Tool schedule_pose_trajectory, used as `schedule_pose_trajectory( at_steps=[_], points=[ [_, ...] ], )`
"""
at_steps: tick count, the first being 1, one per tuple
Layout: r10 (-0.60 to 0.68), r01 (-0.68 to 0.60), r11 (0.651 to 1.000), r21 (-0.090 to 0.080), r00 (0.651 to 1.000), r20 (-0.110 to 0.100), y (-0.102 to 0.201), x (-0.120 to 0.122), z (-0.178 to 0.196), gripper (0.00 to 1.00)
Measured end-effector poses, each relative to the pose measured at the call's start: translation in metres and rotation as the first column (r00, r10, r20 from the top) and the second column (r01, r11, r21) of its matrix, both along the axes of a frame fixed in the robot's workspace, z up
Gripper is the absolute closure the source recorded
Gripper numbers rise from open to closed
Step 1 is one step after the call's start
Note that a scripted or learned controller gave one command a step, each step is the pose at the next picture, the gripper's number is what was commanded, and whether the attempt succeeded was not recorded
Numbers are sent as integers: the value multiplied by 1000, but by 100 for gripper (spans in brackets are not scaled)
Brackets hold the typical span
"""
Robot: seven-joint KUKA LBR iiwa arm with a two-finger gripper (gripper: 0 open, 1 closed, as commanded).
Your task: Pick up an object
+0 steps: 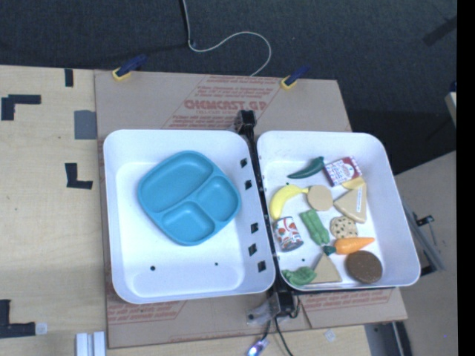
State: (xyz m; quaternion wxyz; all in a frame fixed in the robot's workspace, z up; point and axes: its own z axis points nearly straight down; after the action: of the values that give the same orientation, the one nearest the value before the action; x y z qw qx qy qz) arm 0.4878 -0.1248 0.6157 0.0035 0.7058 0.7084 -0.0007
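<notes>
White right bin (pixel 386 191) holds toy food: banana (pixel 285 197), green chilli (pixel 307 169), carrot (pixel 352 245), cookie (pixel 343 227), brown patty (pixel 364 267), small carton (pixel 341 170). Blue divided plate (pixel 189 196) is seen in left bin (pixel 119 221). Pincer state & its relation to items can't be told.

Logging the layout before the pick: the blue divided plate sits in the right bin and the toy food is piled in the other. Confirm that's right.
Not quite. The camera view shows the blue divided plate in the left bin; the toy food, such as the banana and carrot, lies in the right bin.
</notes>
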Motion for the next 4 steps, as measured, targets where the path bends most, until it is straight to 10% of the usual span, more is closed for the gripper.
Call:
schedule_pose_trajectory(
  at_steps=[4],
  points=[
    [0, 0, 1000, -2, 1000, 3, 0, 2, 40, 100]
  ],
)
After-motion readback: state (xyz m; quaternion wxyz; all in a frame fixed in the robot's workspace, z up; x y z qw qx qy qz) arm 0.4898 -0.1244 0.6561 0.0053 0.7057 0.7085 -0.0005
